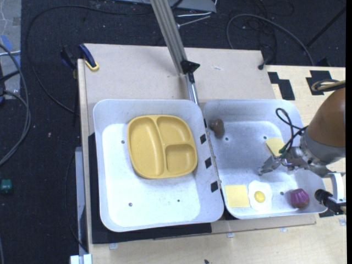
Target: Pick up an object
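While end effector (pixel 270 166) hovers | egg (pixel 259 195), cheese (pixel 237 196) near

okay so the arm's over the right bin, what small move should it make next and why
Probably ease the gripper down and toward the fried egg, the nearest object. The gripper sits over bare bin floor in the right bin, with nothing seen between its fingers.

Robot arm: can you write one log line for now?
gripper: in right bin, nothing held | near: yellow block | plate: left bin
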